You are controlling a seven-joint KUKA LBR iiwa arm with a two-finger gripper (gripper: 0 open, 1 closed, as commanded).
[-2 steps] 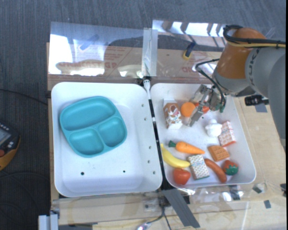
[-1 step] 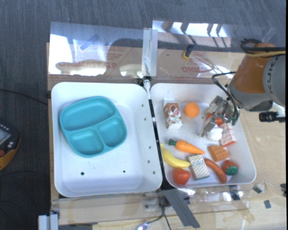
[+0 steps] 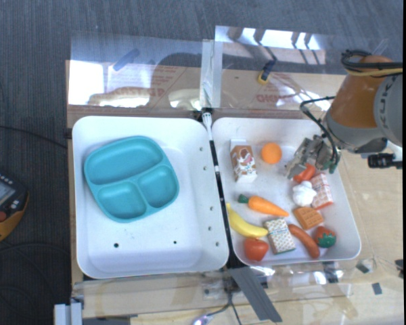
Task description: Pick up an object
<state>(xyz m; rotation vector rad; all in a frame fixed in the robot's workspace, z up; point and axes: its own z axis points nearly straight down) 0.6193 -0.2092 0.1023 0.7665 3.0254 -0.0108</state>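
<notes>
The jaws (image 3: 310, 162) are seen low in the right bin (image 3: 352, 212), near its upper right part; how far they are parted cannot be told, and nothing can be seen gripped between them. To the far left, a teal divided plate (image 3: 130, 177) is laid in the left bin (image 3: 189, 249). In the right bin, a small carton (image 3: 243, 162) is stood by the left wall, with an orange (image 3: 271, 154) beside it. A carrot (image 3: 264, 205) and a banana (image 3: 243, 224) are spread lower down. Just below the jaws, a red piece (image 3: 306, 175) and a white garlic bulb (image 3: 302, 194) are found, close against the jaws. A tomato (image 3: 256, 249) is placed near the front rim.
</notes>
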